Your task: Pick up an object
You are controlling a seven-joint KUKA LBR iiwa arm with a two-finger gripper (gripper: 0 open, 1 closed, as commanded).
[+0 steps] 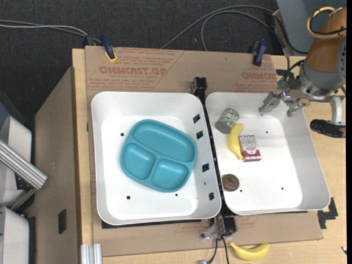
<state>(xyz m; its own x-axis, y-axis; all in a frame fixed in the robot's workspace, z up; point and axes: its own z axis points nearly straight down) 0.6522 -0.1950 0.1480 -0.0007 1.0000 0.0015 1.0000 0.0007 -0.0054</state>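
Two shallow white bins are set side by side on a cardboard-covered bench (165,65). The left bin (104,147) is taken up by a teal divided plate (158,154), tilted a bit so its compartments run diagonally. Everything grabbable is found in the right bin (297,169): a small can (227,119) with a greenish label lying on its side near the inner wall, a yellow banana (236,139) just below it and touching or nearly touching it, a small red and white box (249,147) right beside the banana on its right, and a round brown disc-like thing (230,182) lower down near the divider, apart from the others.

The arm (325,48) is seen coming in from the right with its orange band up top, and the gripper (280,104) is parked over the upper right corner of the right bin. Its fingers (267,104) are spread apart, nothing is held between them. Whether the tips are actually touching the bin floor can't really be told from this angle.

Relative to the pincer, the can is off to its left and slightly lower in the view, with bare white bin between them. The banana and box are further down-left, well apart from the fingertips. The brown disc is the farthest away.

A second banana (251,250) is spotted outside the bins at the bottom edge of the bench, and two clamps are clipped on the cardboard's far edge, a blue and yellow one (108,49) and a blue one (259,52)
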